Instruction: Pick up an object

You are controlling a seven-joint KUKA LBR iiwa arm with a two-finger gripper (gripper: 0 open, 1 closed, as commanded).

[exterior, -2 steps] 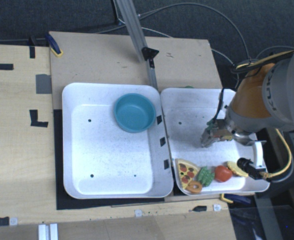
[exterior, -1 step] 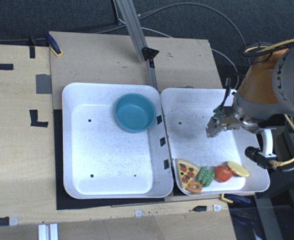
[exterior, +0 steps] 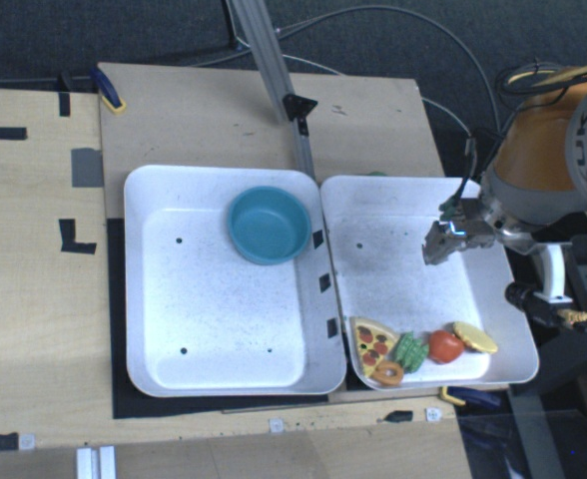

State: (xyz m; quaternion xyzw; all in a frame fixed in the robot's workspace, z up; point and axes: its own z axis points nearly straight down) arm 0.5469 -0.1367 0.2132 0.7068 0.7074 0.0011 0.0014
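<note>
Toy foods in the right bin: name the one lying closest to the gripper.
The yellow piece, at the right end of the row, lies closest below the gripper. The red tomato sits beside it; the green item and pizza slice lie further left.

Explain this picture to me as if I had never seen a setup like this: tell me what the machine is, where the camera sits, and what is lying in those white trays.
One camera looks down at a slant on a bench. The grey machine with the orange band at the right is a robot arm; its gripper, a two-finger claw, hangs above the right bin. Nothing can be seen held in it. Its job is to pick something up.

Two shallow white bins sit side by side. The left bin holds a blue bowl near its back edge. Along the right bin's front edge lie small toy foods: a pizza slice, a green piece, a red tomato-like ball and a yellow piece.
</note>
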